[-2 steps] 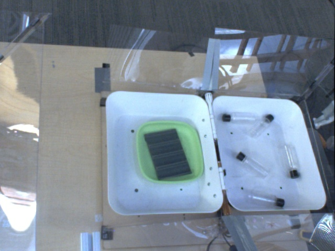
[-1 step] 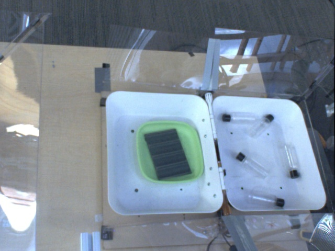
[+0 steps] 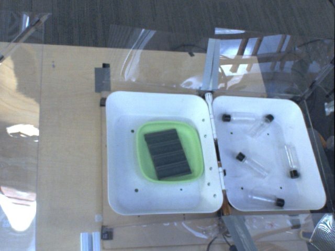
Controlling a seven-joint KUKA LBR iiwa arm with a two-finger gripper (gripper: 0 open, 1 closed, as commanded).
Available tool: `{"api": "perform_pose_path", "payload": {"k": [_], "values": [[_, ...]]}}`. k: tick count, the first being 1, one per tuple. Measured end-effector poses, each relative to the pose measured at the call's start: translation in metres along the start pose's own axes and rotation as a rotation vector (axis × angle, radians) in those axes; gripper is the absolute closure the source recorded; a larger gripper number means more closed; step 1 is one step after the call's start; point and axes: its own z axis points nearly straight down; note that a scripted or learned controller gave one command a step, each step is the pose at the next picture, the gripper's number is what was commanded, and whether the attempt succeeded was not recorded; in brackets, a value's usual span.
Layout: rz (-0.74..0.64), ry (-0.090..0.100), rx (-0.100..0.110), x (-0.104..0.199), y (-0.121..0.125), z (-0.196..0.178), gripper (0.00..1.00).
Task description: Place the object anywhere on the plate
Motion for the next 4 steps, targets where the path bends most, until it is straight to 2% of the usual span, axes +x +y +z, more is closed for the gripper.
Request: {"api": "perform_pose_path", "payload": {"k": [2,4], "values": [[0.100,0.000,0.001,0.0023,-0.0004,0.0003,0.00],[0.275,0.001,0.001,0.0046,0.0002,0.0002,0.00]]}}
